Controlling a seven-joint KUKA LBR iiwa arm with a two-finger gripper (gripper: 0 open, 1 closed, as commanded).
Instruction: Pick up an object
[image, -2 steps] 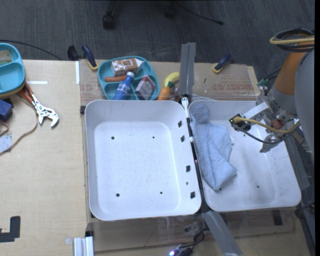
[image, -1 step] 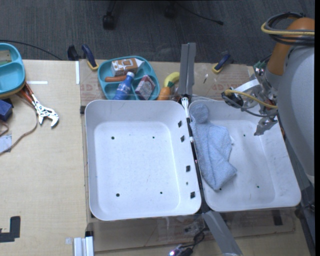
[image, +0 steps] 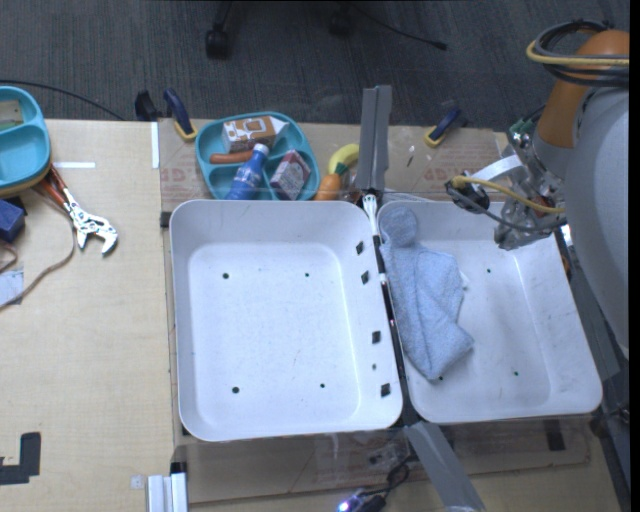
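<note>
Grey cloth (image: 427, 305) crumpled along left side of right bin (image: 520, 400). Claw (image: 515, 232) above bin's far-right corner, well apart from cloth; grip state indiscernible.

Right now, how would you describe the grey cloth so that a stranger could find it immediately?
Find the right bin of the two white bins. The grey cloth lies crumpled along its left wall, beside the divider between the bins. It is the one soft, fuzzy grey thing in that bin, while the gripper hovers near the bin's far right corner.

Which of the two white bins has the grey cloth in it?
The right bin, under the gripper, holds the grey cloth along its left side.
</note>
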